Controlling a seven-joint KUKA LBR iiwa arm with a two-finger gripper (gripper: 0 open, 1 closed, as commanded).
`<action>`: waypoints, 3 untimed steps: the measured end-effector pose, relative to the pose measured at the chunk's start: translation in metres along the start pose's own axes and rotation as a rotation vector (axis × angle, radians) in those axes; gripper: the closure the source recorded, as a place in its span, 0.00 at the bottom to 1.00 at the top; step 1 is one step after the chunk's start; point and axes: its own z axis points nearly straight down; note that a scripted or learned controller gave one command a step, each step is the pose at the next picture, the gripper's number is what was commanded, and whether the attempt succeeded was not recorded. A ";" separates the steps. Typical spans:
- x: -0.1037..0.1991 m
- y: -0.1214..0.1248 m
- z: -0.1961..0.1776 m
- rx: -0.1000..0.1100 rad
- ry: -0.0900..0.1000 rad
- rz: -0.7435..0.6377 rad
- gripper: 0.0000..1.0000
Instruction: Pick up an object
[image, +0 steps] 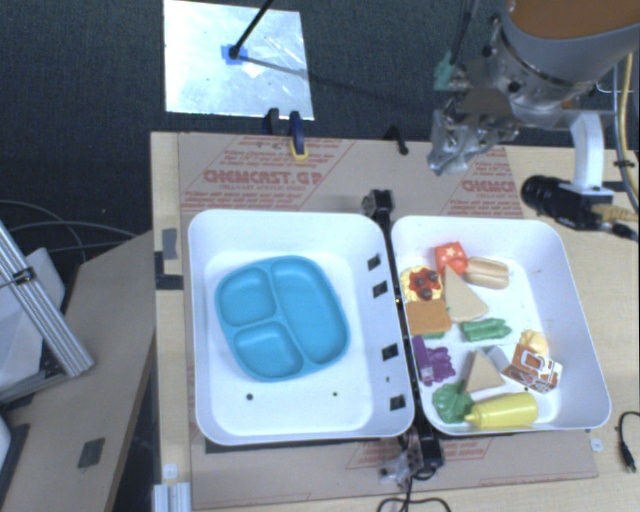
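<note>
My gripper (458, 150) hangs high over the cardboard behind the right bin (572, 300), well clear of everything in it. That bin holds several toy foods: a red piece (450, 256), a hot dog (487, 271), a tan sandwich wedge (463, 298), a brown toast slice (428, 318), a green piece (485, 329), purple grapes (432, 360), a printed snack packet (532, 362) and a yellow bottle (505, 410) lying along the front wall. Nothing hangs under the gripper.
The left bin (300, 235) holds a blue divided plate (282, 317). A black hinge strip (392, 300) runs between the two bins. A shiny sheet (238, 60) lies on the dark floor at the back.
</note>
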 end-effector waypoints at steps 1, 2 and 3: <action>-0.076 0.012 0.044 0.020 -0.004 0.015 1.00; 0.018 0.037 -0.059 0.006 0.002 -0.005 1.00; -0.105 -0.003 0.018 0.026 -0.005 0.020 1.00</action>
